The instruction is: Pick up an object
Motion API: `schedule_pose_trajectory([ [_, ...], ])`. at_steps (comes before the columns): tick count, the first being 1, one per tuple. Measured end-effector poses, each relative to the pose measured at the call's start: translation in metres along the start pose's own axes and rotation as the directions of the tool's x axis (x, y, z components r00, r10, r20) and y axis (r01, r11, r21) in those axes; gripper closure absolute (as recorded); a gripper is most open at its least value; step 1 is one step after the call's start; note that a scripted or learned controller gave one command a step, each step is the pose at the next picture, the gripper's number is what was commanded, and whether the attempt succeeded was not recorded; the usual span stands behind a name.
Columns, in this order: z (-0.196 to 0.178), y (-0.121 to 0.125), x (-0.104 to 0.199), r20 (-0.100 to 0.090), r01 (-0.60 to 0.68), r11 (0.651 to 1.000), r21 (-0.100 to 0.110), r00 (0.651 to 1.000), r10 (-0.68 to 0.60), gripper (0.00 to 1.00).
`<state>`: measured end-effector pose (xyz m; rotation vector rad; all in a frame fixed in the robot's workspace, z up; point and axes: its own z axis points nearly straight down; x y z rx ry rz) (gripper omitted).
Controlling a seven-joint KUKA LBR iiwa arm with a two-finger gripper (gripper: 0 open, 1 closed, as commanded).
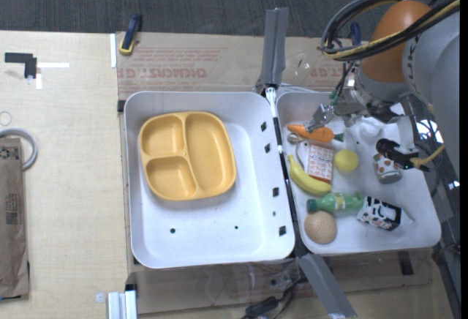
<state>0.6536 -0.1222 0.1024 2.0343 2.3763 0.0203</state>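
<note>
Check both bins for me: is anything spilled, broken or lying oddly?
Nothing looks spilled or broken. The right bin holds a loose jumble: banana, carrot, green bottle on its side. The yellow divided plate sits flat in the left bin.

We see open floor in the left bin point(146, 237) around the yellow divided plate point(188, 155). The right bin point(420, 230) is crowded: carrot point(311, 133), banana point(307, 177), green bottle point(335, 203) and cup point(387, 167) leave narrow gaps.
</note>
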Motion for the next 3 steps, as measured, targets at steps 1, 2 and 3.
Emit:
schedule_pose_trajectory([
  [1,0.009,-0.013,0.010,-0.003,0.159,0.987,0.017,0.987,-0.159,0.00],
  [2,-0.001,-0.013,0.009,-0.004,0.158,0.987,0.018,0.987,-0.158,1.00],
  [3,-0.149,-0.032,0.045,-0.004,0.224,0.974,0.017,0.975,-0.224,1.00],
])
